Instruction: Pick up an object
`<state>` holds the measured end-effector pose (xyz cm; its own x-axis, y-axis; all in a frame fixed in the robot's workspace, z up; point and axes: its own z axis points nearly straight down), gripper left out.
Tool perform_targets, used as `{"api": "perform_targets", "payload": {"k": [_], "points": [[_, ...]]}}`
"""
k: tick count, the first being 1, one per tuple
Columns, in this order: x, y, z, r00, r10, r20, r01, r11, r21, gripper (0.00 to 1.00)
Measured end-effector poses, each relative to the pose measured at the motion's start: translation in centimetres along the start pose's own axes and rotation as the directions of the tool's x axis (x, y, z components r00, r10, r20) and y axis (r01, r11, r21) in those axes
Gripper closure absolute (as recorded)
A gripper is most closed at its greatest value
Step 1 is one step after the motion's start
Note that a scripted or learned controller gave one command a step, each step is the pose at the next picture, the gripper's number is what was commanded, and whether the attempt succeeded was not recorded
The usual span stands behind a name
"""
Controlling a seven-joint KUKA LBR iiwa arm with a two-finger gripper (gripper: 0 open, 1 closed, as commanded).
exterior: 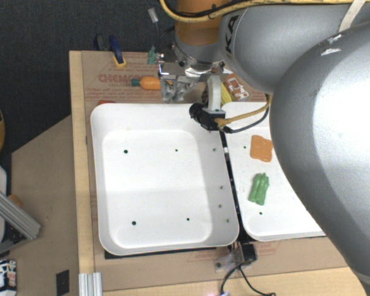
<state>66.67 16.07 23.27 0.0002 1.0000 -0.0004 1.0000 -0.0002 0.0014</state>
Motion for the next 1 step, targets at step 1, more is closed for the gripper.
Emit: {"api": "perform_targets", "payload": {"k": [1], "points": [[-0.28,-0.01,-0.12,1.0,0.0,0.0,0.0,1.0,0.0,1.0]]}}
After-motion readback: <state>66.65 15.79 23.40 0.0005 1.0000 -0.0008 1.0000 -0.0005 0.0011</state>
